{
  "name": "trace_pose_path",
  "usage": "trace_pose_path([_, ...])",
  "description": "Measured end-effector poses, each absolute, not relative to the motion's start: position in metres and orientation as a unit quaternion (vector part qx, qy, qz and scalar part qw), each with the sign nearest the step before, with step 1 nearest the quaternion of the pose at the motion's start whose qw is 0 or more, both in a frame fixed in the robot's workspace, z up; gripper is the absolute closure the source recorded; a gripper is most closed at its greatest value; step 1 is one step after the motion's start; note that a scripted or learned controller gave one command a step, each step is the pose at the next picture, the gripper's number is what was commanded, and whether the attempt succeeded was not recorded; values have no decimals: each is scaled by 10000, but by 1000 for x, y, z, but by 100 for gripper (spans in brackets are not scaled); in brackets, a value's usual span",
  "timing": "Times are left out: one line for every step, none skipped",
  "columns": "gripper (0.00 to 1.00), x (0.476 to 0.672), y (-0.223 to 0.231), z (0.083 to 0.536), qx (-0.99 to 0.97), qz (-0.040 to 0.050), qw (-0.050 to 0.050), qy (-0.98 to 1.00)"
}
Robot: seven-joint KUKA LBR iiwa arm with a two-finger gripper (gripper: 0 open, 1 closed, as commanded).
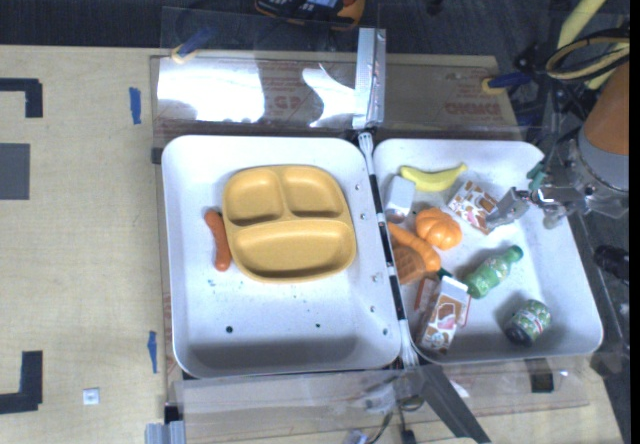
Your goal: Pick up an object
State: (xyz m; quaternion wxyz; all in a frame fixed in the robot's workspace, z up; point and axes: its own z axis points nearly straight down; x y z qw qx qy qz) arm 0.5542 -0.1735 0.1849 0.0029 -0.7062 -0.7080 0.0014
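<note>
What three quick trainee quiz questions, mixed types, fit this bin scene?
1. True or false: the yellow three-compartment plastic tray lies in the left white bin.
2. Multiple choice: what lies against that tray's left edge? A) orange carrot-shaped toy B) yellow toy banana C) green plastic bottle
3. Fill in: the gripper hangs over the ____ bin.

Key: 1 true; 2 A; 3 right.
</note>
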Motion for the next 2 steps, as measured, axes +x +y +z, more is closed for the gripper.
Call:
trace_pose_path([0, 617, -169, 92, -7390, 14, 18, -6737])
trace_pose_path([100, 618, -169, 100, -7379, 24, 22, -6750])
